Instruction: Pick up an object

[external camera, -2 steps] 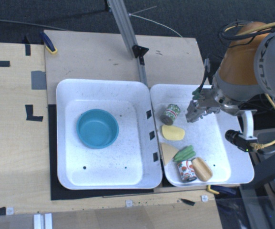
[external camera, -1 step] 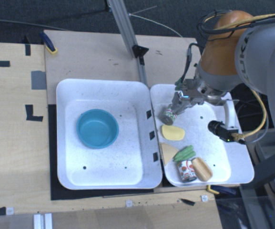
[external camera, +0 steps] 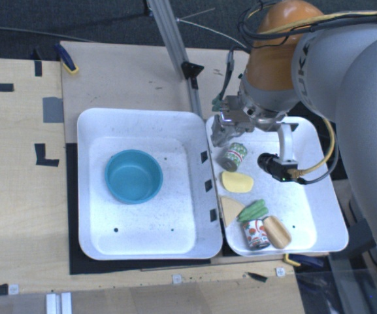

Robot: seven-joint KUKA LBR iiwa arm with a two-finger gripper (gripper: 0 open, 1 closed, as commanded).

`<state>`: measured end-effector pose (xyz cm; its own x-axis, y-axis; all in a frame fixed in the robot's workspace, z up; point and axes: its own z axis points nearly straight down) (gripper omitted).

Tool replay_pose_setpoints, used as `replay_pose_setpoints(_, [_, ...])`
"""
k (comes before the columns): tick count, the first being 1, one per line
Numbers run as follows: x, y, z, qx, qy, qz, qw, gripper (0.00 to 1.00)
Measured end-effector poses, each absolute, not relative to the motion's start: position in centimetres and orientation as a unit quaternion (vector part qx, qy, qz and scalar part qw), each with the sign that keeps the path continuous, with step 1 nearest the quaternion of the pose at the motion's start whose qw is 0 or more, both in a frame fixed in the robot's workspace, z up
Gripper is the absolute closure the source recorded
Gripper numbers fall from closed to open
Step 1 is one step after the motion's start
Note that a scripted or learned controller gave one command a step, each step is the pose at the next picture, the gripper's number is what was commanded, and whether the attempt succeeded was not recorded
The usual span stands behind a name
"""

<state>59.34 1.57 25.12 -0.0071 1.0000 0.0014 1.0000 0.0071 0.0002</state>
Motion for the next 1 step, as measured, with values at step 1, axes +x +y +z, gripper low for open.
replay_pose_setpoints(1, [62.05,6.36,25.17,-0.705,-0.709,-0.0002,0.0,1.0])
